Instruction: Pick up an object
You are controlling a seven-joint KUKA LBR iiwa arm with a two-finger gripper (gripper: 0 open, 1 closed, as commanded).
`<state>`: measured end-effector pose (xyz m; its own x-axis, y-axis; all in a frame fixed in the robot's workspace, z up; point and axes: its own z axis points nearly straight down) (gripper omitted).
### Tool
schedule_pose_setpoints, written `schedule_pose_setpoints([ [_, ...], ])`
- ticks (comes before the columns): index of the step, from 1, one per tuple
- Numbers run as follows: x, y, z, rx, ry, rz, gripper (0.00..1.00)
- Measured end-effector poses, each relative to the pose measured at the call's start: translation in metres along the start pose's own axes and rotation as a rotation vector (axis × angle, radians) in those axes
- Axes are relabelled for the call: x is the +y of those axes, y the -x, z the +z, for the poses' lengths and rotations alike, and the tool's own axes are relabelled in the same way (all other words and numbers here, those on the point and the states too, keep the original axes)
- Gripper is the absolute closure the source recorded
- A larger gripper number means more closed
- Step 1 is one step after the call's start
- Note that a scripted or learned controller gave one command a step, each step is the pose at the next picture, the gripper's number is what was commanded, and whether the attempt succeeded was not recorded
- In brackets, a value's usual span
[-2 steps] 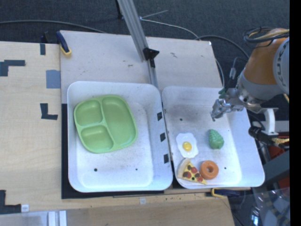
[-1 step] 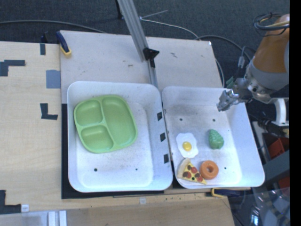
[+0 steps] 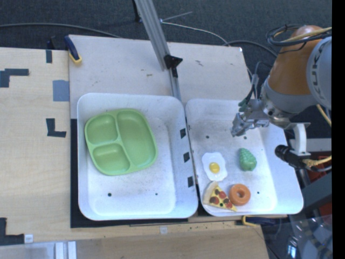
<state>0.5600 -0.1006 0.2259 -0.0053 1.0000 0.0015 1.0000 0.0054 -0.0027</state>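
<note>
Lowest in the frame, at the near edge of the right bin (image 3: 280,198), lie a pizza slice (image 3: 218,197) and a donut (image 3: 240,194), side by side and just touching. Above the pizza sits a fried egg (image 3: 214,165), and to its right a green lump (image 3: 247,159), perhaps a toy vegetable. All four crowd the lower half of that bin, right of centre in the frame. The left bin (image 3: 129,198) holds a green divided plate (image 3: 120,141). Both bins rest on the counter (image 3: 32,144).

The gripper (image 3: 241,128) hangs over the upper middle of the right bin, above the green lump and apart from it. Nothing is seen between its tips; whether they are spread or closed cannot be told from this angle.

Any of the four would serve as the thing to pick. They look like small play food, so probably light, stiff and not fragile, with smooth, somewhat slippery skins. The egg and pizza lie flat and offer little to pinch; a grasp there would likely skid. The green lump stands taller and sits nearest the gripper, so it seems the best choice, taken across its narrower middle. The donut could be pinched across its ring, though the pizza beside it may get in the way.
</note>
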Motion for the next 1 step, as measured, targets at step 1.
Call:
schedule_pose_setpoints([
  [1, -0.0158, -0.0475, 0.0102, 0.0, -0.001, 0.0, 1.0],
])
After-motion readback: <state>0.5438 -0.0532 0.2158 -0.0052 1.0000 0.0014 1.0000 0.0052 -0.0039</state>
